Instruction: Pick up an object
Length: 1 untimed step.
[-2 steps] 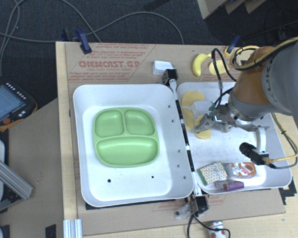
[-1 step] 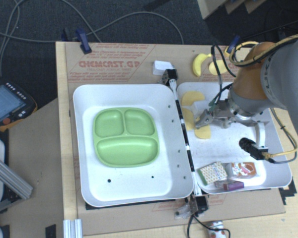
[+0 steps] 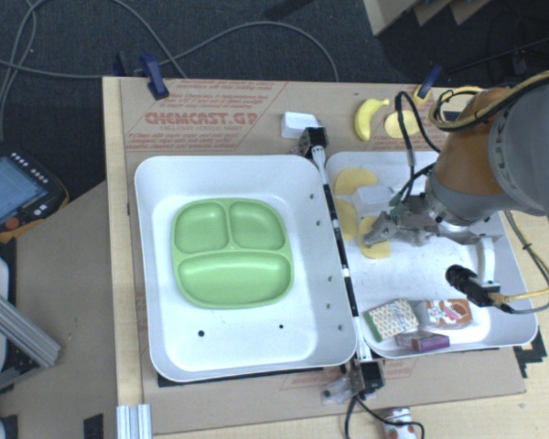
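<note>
My gripper (image 3: 379,234) is low in the right bin (image 3: 503,332), near its left wall. It hangs right over a yellow piece (image 3: 378,250) and partly hides it. Two more yellow pieces lie close by: one (image 3: 355,180) at the bin's far left and one (image 3: 348,216) against the left wall. At the bin's near edge lie a checkered packet (image 3: 392,318), a red and white packet (image 3: 449,312) and a small purple object (image 3: 425,342). Nothing can be seen held.
The left bin (image 3: 156,245) holds a green divided plate (image 3: 231,252). A yellow banana (image 3: 371,117) lies on the bench behind the right bin. The grey arm with its orange band (image 3: 471,158) covers the right bin's far right part.
</note>
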Available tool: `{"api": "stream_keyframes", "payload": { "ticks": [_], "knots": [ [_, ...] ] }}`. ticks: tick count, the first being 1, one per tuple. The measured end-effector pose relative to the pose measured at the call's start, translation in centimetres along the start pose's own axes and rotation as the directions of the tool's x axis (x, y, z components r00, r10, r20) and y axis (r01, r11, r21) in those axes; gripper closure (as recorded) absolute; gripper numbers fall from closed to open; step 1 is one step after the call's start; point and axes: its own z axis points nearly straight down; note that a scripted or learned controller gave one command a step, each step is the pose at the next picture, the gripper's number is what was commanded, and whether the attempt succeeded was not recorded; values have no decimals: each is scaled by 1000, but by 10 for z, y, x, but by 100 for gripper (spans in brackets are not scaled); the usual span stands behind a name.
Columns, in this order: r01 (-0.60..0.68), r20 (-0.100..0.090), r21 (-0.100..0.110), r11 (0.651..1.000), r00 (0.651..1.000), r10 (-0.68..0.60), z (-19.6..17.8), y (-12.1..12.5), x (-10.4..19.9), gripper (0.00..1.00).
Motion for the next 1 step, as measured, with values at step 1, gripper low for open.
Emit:
{"api": "stream_keyframes", "payload": {
  "ticks": [1],
  "knots": [
    [2, 1, -4, 1000, 1000, -2, 0, 21, 17, 0]
  ]
}}
